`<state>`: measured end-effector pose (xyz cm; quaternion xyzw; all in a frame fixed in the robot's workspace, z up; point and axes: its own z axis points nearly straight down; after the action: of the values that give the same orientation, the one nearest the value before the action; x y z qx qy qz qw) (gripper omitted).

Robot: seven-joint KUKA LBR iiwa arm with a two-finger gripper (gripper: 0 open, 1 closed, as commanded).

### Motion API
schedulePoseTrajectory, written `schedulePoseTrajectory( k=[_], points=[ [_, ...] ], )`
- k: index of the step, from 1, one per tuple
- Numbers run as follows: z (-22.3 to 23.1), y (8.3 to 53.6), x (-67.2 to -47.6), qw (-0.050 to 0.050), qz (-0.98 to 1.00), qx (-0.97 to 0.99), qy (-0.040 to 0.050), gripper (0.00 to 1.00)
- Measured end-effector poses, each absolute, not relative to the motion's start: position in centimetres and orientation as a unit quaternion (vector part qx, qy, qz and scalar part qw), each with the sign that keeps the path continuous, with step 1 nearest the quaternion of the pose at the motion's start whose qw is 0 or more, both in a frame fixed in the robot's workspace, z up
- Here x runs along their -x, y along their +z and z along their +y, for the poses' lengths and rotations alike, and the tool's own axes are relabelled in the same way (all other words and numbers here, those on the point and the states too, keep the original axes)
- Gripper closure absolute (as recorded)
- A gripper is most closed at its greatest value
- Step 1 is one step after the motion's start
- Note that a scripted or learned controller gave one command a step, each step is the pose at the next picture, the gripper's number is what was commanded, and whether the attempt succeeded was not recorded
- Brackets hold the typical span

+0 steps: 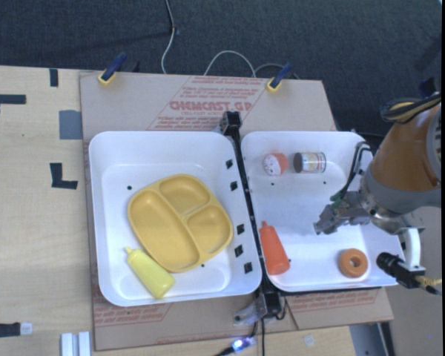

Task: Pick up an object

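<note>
Dark blue carpet is seen behind a pale wooden surface (30, 199), on which a brown board (208, 106) is fixed by two yellow-and-blue clamps (112, 68). Two shallow white bins are carried side by side on the board. In the left bin (107, 154) a yellow divided plate (179, 221) is laid near the middle, and a yellow squeeze bottle (150, 272) is laid just beside its lower-left edge. In the right bin (297, 139) four things are shown: a small red-and-white item (275, 164) and a small dark-capped jar (309, 162) lying close together near the far wall, an orange bottle (274, 248) lying along the left wall, and a brown ring-shaped doughnut (352, 262) near the front right corner. The arm is seen entering from the right, and the gripper (334, 219) is placed over the bare floor of the right bin. Whether the fingers are spread or closed cannot be told, as they appear only as a dark mass. Nothing is visibly held. The doughnut lies near the gripper, below and slightly right of it, apart from it; the orange bottle lies well to its left, and the jar lies above it.
</note>
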<state>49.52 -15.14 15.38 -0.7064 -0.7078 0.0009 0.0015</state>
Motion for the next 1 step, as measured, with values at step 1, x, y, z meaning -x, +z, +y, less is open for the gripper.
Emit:
schedulePoseTrajectory(
  k=[1],
  points=[
    [-14.22, 20.03, -49.63, -0.001, -0.708, 0.706, -0.0009, 1.00]
  ],
)
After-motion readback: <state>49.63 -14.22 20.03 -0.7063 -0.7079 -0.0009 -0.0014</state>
